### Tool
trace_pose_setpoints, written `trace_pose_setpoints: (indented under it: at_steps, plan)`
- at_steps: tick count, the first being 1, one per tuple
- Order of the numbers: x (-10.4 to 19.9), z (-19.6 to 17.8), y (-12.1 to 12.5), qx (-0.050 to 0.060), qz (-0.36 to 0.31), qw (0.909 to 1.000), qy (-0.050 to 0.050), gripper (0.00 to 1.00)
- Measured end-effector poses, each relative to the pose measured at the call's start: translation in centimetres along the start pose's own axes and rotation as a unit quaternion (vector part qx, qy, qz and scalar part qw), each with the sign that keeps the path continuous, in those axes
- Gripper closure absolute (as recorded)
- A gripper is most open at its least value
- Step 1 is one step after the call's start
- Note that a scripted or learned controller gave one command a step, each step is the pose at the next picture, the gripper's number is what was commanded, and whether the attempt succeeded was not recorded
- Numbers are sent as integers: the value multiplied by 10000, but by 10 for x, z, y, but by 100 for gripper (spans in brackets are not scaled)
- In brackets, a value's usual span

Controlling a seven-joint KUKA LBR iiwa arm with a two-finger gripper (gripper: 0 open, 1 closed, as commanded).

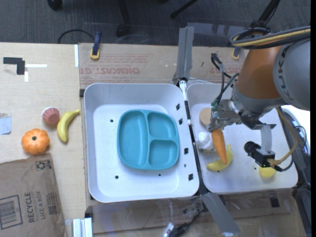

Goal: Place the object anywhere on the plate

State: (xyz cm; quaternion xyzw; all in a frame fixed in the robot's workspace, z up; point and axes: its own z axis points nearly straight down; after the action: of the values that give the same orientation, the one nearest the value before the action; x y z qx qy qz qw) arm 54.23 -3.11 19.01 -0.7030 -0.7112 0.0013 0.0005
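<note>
The carrot (219, 146) hangs in the right bin (286, 184), long axis close to vertical in view, thick end up at the gripper (216, 125), tapered tip slanting down-right over a yellow banana (217, 165). The gripper's fingers pinch its top. It looks smooth, glossy plastic (toy food). The teal three-compartment plate (148, 139) sits in the left bin (98, 147). A brown paper bag (29, 201) reads "RECYCLE".
</note>
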Motion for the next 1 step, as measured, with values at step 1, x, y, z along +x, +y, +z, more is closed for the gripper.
trace_pose_setpoints:
  at_steps: [1]
  plan:
    - [62,0,23,4,-196,9998,-3,100]
